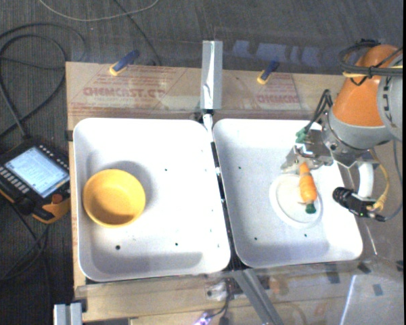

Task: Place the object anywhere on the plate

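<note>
- A handheld control pendant (32, 177) with a lit screen lies on the dark floor at the far left, its black cables looping away above it.
- The left bin (183, 202) holds a yellow bowl (114, 196) near its left wall, sitting upright; the rest of that bin's floor shows only small dark dots.
- A metal post (211, 76) stands at the back between the two bins; blue and yellow clamps (124, 61) grip the board's far edge on either side of it.
- The right bin (257, 222) carries a round white plate (287, 205) toward its right side; an orange carrot (306, 187) with a green tip lies on the plate, pointing roughly from back to front.
- The gripper (310, 156) sits just behind the carrot's upper end, close to or touching it; whether the claw is open, closed or gripping cannot be told from this slant.
- The arm's orange band (365, 93) rises at the right edge.
</note>
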`<state>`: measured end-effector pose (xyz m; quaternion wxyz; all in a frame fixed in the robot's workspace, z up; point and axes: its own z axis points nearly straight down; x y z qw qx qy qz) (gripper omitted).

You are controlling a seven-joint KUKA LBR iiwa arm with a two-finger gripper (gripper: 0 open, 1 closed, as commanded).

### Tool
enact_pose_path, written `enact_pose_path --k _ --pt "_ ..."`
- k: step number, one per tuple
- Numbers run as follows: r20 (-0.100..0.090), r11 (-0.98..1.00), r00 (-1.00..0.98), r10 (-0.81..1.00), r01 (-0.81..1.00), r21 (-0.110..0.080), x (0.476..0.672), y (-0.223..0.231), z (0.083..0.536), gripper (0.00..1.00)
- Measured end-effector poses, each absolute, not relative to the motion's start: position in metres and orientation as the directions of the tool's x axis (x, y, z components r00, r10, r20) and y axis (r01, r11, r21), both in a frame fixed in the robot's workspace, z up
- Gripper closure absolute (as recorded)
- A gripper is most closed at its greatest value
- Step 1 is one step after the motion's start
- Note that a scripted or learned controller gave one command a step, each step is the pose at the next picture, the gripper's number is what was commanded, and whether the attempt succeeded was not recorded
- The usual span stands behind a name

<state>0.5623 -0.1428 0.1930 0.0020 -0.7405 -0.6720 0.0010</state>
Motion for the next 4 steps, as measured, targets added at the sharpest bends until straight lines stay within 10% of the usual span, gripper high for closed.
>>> enact_pose_path --k 2,3,4 --pt "-0.003 0.093 -0.094 0.996 0.996 -0.004 0.579 -0.016 0.394 1.00" --pt "-0.003 0.108 -0.108 0.994 0.994 -0.005 0.570 0.039 0.391 1.00" --pt "0.000 0.151 -0.151 0.989 0.989 -0.007 0.597 0.114 0.239 1.00"
